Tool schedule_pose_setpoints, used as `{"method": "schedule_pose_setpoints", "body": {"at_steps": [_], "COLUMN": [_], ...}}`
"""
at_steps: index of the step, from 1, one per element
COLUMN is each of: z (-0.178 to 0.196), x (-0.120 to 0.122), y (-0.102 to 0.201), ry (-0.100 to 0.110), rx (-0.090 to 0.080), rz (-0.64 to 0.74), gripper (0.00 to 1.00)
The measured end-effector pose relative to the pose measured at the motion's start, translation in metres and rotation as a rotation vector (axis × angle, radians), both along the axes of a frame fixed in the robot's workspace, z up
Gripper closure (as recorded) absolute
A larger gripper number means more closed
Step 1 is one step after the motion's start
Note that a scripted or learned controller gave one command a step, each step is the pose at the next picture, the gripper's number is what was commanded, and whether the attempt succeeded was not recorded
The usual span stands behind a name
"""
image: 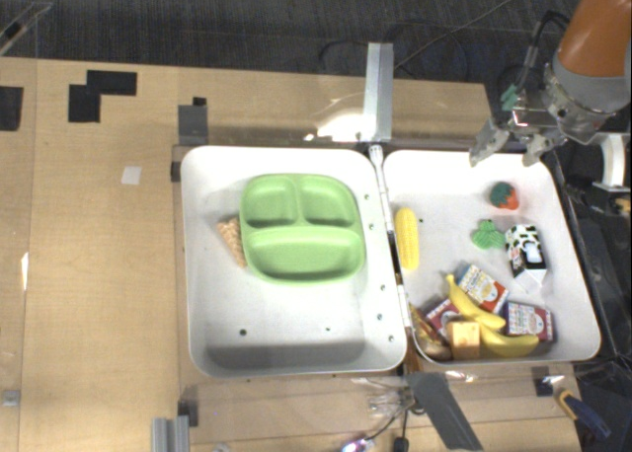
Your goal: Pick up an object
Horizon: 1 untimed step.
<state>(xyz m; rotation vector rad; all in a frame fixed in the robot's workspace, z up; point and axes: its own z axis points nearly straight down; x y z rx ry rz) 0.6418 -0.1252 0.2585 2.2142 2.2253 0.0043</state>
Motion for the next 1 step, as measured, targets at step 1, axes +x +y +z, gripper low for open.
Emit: {"method": "schedule_pose_setpoints", "body": {"at_steps": [1], "z": [-0.1374], "x": [0.0232], "y": [0.0256], "ry": [0.001], "rx": [0.000], "rz": [0.094], "gripper": [0.00]}}
